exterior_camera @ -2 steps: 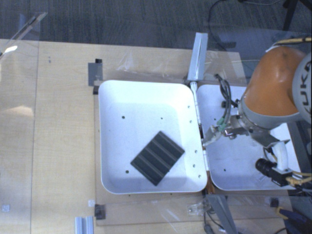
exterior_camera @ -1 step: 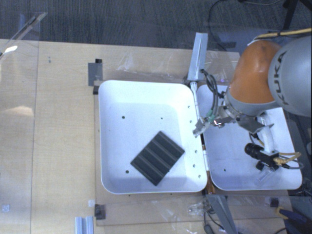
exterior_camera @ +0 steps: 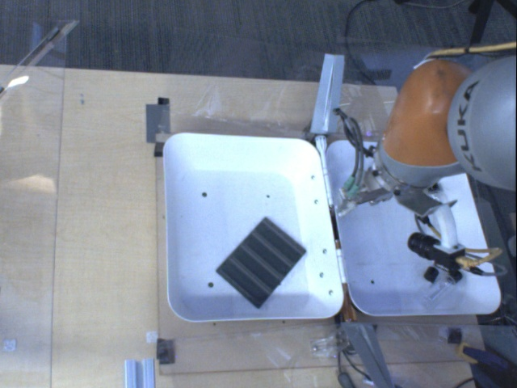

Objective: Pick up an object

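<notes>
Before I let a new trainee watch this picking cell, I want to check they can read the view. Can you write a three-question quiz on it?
1. True or false: the dark ribbed block lies in the left bin.
2. Over which bin is the arm?
A. left bin
B. right bin
C. neither
3. Fill in: the band above the arm's wrist is coloured ____.

Key
1. True. It lies at a slant toward that bin's near side.
2. B. The arm is above the right bin, apart from the block.
3. Orange.
</notes>
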### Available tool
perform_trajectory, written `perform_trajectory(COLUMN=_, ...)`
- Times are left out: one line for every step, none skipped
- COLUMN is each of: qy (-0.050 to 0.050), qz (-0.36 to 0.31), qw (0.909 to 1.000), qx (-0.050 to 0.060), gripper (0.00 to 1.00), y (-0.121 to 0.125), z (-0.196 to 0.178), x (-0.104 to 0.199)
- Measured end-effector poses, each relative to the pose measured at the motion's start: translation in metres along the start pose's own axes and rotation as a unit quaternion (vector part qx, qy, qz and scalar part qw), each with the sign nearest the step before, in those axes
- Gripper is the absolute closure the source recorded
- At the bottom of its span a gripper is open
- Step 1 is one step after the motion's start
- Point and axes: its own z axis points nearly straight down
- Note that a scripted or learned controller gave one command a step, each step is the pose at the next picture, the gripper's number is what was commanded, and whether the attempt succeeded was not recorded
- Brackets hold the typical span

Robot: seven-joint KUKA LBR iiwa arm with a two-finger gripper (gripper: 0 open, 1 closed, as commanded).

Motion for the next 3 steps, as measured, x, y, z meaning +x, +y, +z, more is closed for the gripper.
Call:
perform_trajectory(qy=-0.001, qz=-0.001, qw=1.0, qx=-0.003, gripper=1.0, y=0.002, z=-0.012, x=0.0)
perform_trajectory(qy=-0.001, qz=-0.002, qw=1.0, qx=-0.006, gripper=1.0, y=0.005, z=-0.023, x=0.0)
perform_trajectory(qy=0.001, qz=0.091, qw=0.9958, qx=0.004, gripper=1.0, y=0.048, z=0.012, x=0.115)
